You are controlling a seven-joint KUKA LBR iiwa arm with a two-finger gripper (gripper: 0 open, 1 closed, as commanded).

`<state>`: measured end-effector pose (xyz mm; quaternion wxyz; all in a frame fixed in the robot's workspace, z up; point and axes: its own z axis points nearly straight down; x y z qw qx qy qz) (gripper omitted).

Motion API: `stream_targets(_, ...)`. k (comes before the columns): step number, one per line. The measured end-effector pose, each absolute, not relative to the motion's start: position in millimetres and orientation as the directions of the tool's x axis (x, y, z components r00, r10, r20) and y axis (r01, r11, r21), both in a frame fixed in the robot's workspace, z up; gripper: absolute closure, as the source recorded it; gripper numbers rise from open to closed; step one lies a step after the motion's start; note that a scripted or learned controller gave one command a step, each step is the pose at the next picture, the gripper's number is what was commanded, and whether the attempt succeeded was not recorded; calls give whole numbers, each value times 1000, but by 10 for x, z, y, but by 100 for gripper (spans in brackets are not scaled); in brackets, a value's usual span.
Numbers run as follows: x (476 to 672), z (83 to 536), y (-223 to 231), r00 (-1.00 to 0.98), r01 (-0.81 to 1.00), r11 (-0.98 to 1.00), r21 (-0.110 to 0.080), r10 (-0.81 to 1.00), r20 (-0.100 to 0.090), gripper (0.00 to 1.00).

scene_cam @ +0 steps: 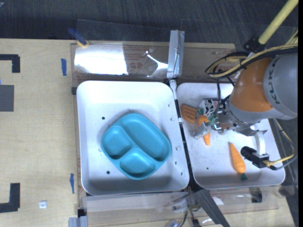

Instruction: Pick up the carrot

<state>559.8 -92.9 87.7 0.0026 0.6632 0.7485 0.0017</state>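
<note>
An orange carrot (236, 158) with a small green stem end lies in the right bin (213, 171), near its front right. My gripper (214, 121) hangs over the back middle of that bin, up and to the left of the carrot and apart from it. A small orange piece (203, 119) sits right at the gripper's tip; whether it is held is unclear. Below it lies a small orange cone-shaped piece (206, 139).
A ribbed orange block (189, 112) rests by the right bin's left wall. The left bin (90, 103) holds a blue divided plate (136, 144). A metal divider post (175, 53) stands behind the bins. Yellow cables run along the right.
</note>
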Motion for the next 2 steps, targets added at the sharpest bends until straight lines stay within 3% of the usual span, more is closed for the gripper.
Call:
stream_targets(1, 5617, 993, -931, -119, 993, 119, 13, 993, -4, 100)
stream_targets(2, 5866, 1877, -187, -86, 996, 86, 7, 996, 2, 100)
